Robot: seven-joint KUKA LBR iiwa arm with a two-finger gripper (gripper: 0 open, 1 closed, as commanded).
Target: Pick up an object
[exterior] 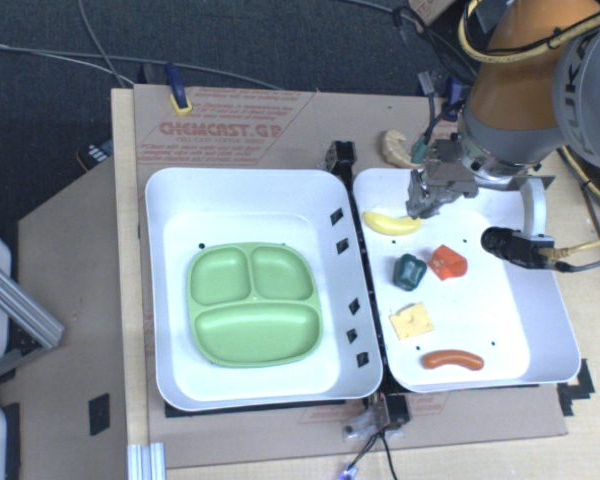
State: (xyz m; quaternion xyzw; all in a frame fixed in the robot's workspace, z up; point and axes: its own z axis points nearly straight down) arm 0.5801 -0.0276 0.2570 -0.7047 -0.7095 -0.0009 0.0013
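- My hand [426, 204] hangs low over the upper left corner of the right bin [540, 313], right of centre in the frame.
- I cannot tell whether my hand is released or clenched; nothing visibly sits in it.
- The banana [391, 224] lies just below and to the left of my hand, near the bin's left wall, close beside it or perhaps touching.
- Its long axis runs nearly left to right across the frame, curved slightly.
- As I judge it, the coming move turns on a short shift down-left, with my grip set across that axis.
- Other options lie lower: a teal block [410, 271], a red piece [447, 263], a cheese wedge [412, 321], a sausage [452, 360].
- The left bin [170, 268] holds a green tray [254, 304].
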